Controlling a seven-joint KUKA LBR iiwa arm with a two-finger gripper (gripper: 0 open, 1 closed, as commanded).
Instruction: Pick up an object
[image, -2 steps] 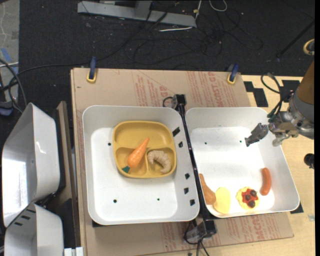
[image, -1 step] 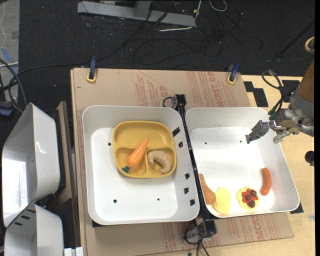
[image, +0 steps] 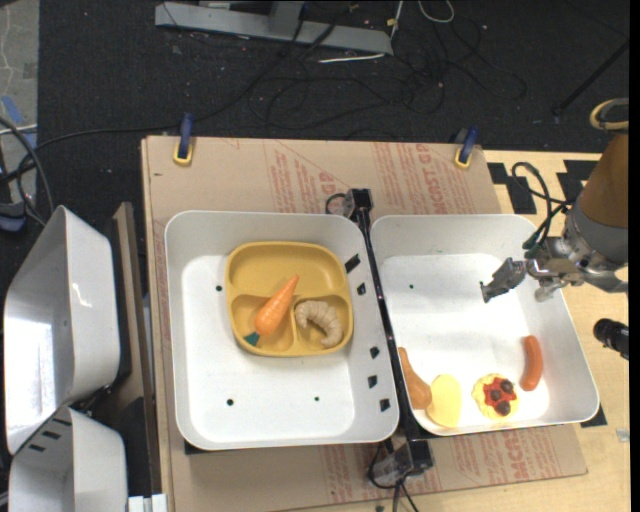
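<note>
My gripper (image: 522, 288) hangs over the upper right part of the right bin (image: 450, 240). It is open, with one dark finger (image: 497, 283) pointing left and nothing between the fingers. Below it on the bin floor lie a red-orange sausage (image: 532, 361), a small tart with red and dark toppings (image: 497, 394), a pale yellow chip (image: 446, 399) and an orange-brown drumstick-shaped piece (image: 413, 379). None of these touches the gripper; the sausage is the closest.
The left bin (image: 200, 320) holds a yellow divided plate (image: 250, 262) with a carrot (image: 276, 305) and a pale shrimp (image: 321, 319) in its compartments. A black divider strip (image: 366, 290) runs between the bins. Cables lie behind the bench.
</note>
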